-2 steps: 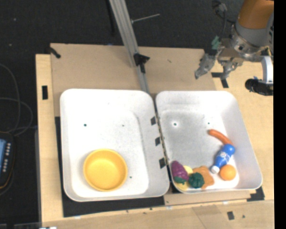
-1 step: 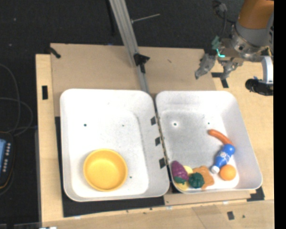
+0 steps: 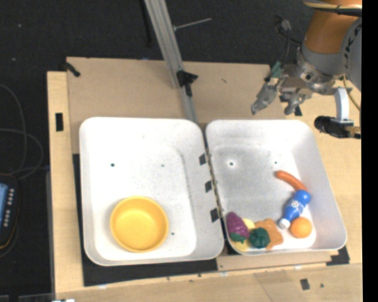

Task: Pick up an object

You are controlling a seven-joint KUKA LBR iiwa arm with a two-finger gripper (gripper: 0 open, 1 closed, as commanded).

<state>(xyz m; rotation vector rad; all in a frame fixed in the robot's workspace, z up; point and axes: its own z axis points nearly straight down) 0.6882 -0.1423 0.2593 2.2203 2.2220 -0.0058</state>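
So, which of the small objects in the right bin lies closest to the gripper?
The long orange carrot-like piece. It lies highest in the right bin, alone, nearer the gripper than the blue bottle and the cluster along the bottom edge.

From my seat I see the table (image 3: 126, 87), a tan board with dark floor around it. Two shallow white bins lie directly on it, side by side and touching along their inner edges. The left bin (image 3: 145, 143) sits toward the table's left half, the right bin (image 3: 258, 150) beside it, reaching close to the table's near right corner. A black mat (image 3: 145, 268) shows under the bins along their near edges and down the left side. A grey metal rail (image 3: 167, 43) slants across the far part of the table and meets the bins where they join.
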